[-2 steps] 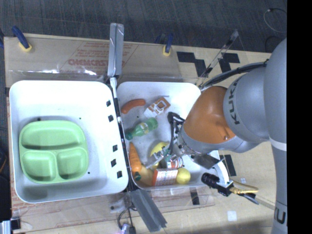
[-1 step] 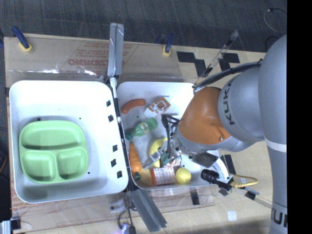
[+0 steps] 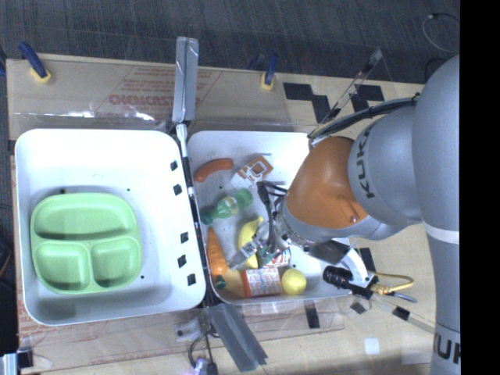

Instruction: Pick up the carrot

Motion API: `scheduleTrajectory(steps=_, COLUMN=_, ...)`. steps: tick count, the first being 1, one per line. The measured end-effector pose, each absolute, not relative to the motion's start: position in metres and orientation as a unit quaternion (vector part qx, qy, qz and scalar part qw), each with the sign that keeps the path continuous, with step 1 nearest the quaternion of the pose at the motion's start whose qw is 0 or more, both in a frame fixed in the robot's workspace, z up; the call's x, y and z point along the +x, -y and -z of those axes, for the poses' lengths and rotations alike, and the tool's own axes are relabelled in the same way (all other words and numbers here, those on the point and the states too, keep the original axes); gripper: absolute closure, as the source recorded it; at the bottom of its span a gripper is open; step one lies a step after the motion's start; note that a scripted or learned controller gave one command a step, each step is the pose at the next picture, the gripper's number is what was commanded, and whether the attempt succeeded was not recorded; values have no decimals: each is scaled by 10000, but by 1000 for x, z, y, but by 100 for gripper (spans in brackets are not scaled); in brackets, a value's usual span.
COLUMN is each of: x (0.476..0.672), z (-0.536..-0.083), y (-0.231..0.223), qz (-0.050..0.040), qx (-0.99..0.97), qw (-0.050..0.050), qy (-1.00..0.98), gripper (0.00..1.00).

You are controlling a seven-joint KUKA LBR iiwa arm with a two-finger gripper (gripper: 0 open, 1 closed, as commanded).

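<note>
The carrot (image 3: 216, 255) lies against the right bin's (image 3: 234, 141) left wall, crowded by a banana (image 3: 249, 231) and bottle (image 3: 259, 282). The hand (image 3: 266, 248) hovers low just right of it, apart; its opening cannot be told.

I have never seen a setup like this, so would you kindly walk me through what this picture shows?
This is one photo from a camera fixed above a bench, looking down at a slant. The big grey and orange shape on the right is a robot arm reaching in; its pincer hangs low over the right white bin, and I cannot tell whether it grips anything.

That bin holds toy food: a carrot along its left wall, a sausage, a green bottle, a banana, a lemon and a red-labelled bottle lying on its side.

The left white bin holds a green divided tray. The carrot, which the arm is meant to pick up, lies on the bin floor.
</note>
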State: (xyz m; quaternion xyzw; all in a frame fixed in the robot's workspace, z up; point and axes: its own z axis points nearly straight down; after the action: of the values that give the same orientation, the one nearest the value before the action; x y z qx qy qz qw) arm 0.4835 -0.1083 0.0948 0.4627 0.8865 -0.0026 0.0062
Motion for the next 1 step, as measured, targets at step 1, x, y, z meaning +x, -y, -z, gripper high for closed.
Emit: scheduleTrajectory(steps=1, x=476, z=-165, y=103, qz=7, qx=4025, qw=-23, qy=-9154, gripper=0)
